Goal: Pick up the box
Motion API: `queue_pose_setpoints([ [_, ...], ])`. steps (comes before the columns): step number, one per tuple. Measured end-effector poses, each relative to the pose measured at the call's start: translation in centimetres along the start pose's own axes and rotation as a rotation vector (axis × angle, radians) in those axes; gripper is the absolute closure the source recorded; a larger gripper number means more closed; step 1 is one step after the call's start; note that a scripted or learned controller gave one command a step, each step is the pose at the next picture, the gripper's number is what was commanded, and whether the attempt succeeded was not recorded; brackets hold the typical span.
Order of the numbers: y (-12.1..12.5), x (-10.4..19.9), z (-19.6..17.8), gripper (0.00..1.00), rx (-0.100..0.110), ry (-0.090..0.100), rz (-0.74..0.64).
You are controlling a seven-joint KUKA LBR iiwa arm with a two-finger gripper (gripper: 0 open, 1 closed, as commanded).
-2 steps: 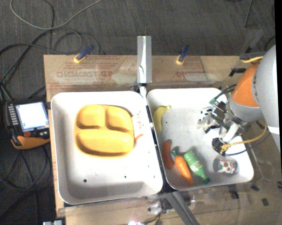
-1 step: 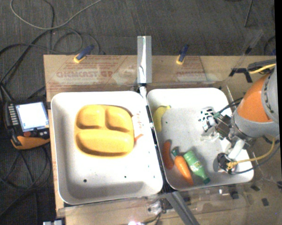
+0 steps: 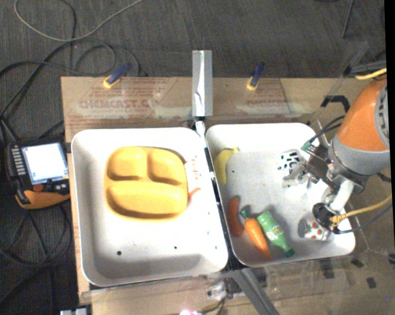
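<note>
Low over the right white plastic bin (image 3: pixel 262 134), the claw (image 3: pixel 296 172) of the grey arm with the orange band (image 3: pixel 363 130) sits near the bin's right side, reaching in from the right edge of the camera view. Whether the claw is wide, narrow or holding anything cannot be told from this angle; its tip merges with a small white box spotted with dark dots (image 3: pixel 290 160), which lies just at the claw in the upper right part of that bin. Contact between the two cannot be judged.

Further down the same bin, near its right wall, a small white cup-like object with coloured spots (image 3: pixel 314 229) rests beside a black cable end on the arm. Along the bin's left side lie a yellow banana (image 3: pixel 222 164) at the top, a red-orange sausage-shaped toy (image 3: pixel 234 216) below it, an orange carrot (image 3: pixel 255 234) and a green plastic bottle (image 3: pixel 274 232), the last two side by side and tilted toward the lower right.

The left white bin (image 3: pixel 89 210) holds a yellow divided plastic tray (image 3: pixel 146 182). Both bins sit on a brown cardboard-topped counter (image 3: pixel 116 101). A small lit screen (image 3: pixel 44 162) glows off the counter's left.
</note>
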State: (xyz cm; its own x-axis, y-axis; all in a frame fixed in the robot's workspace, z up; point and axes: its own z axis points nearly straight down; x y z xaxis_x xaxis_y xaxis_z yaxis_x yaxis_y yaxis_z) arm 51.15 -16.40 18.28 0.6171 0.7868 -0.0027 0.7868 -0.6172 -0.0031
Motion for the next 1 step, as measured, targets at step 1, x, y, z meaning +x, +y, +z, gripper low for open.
queue_pose_setpoints([
  [1, 2.85, 6.2, 9.34, 0.0, -0.01, 0.004, 0.166],
])
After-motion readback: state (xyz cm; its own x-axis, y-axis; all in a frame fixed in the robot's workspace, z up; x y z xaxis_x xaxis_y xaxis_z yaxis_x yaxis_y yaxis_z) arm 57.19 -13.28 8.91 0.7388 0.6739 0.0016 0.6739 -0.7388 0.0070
